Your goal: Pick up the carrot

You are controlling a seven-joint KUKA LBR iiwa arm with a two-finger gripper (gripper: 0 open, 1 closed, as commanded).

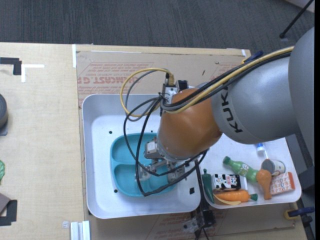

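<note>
The orange carrot (pixel 233 197) with a green tip lies along the front edge of the right bin (pixel 295 196), just below a small black-and-white carton (pixel 227 182). My gripper (pixel 160 170) hangs over the left bin (pixel 95 134), low above a teal two-part dish (pixel 122 169), well to the left of the carrot. The orange wrist band and looping cables hide most of the gripper from above. Nothing shows in its grasp.
The right bin also holds a green bottle (pixel 240 166), an orange cone-shaped piece (pixel 264 183), a red-and-white carton (pixel 283 183), a small blue-capped bottle (pixel 261 149) and a grey round item (pixel 271 166). The arm's bulk covers the bins' shared wall.
</note>
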